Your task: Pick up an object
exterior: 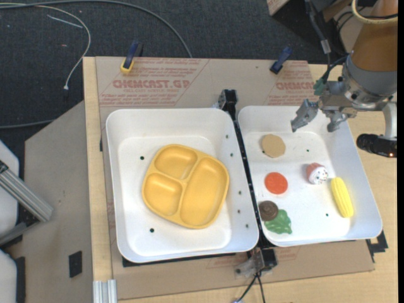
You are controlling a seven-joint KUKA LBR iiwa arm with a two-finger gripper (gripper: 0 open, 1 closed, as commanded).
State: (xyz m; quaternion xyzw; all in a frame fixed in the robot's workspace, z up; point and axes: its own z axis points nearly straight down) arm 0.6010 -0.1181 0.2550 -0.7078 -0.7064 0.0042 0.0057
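In the right shallow white bin point(363, 197) I can see five small things to pick from. A flat round tan cookie point(273, 146) lies near the top of the bin. Below it is a flat round orange-red disc point(276, 183). Lower down, close to the bin's near left corner, a small dark brown round piece point(268, 209) touches a bright green leafy toy point(279, 223). On the right side, a small pink and white round toy point(316, 173) sits just beside a yellow toy corn cob point(341, 196), which lies lengthwise along the right wall.

My two-finger gripper point(319, 120) hangs over the top edge of this bin, above the cookie and a bit to its right. Its two grey fingers point(303, 116) are spread wide apart, and there is nothing between them. It is not touching any of the toys. The grey arm with the orange band point(374, 49) comes in from the upper right.

The left shallow white bin point(123, 163) sits right next to the first one. It holds a yellow plastic plate with three sections point(185, 185), lying flat in the middle.

Both bins rest on a brown cardboard sheet with red letters point(158, 81). Two blue clamps point(131, 55) pinch its far edge. A thin grey cable point(76, 24) curls over the dark floor behind it.
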